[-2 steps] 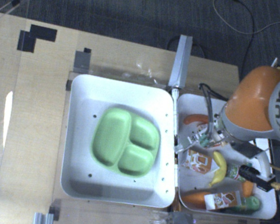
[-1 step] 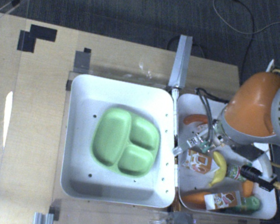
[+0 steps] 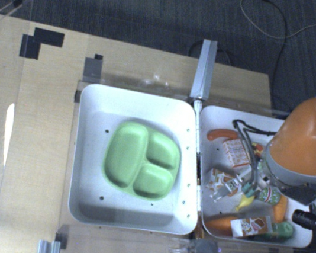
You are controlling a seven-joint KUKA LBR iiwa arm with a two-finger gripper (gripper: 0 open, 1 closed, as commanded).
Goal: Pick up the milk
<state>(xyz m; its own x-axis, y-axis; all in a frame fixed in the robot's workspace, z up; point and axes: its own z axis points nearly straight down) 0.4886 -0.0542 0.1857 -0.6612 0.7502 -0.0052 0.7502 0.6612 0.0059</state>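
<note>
The right bin (image 3: 200, 160) holds a heap of toy food. A small white carton with a red and brown label (image 3: 248, 226), likely the milk, lies on its side near the bin's front edge. Another white and orange carton (image 3: 237, 152) lies toward the back. My gripper (image 3: 252, 182) reaches down from the orange-banded wrist (image 3: 305, 141) into the middle of this bin. It sits between the two cartons, just above a yellow banana (image 3: 246, 201). I see nothing clearly held between its fingers.
The left bin (image 3: 82, 200) holds a green divided plate (image 3: 141, 159). The right bin also has a red sausage (image 3: 223, 134), an orange carrot (image 3: 218, 223), a green bottle (image 3: 280, 229) and a crumpled white pack (image 3: 220, 182). A metal post (image 3: 204, 70) stands between the bins at the back.
</note>
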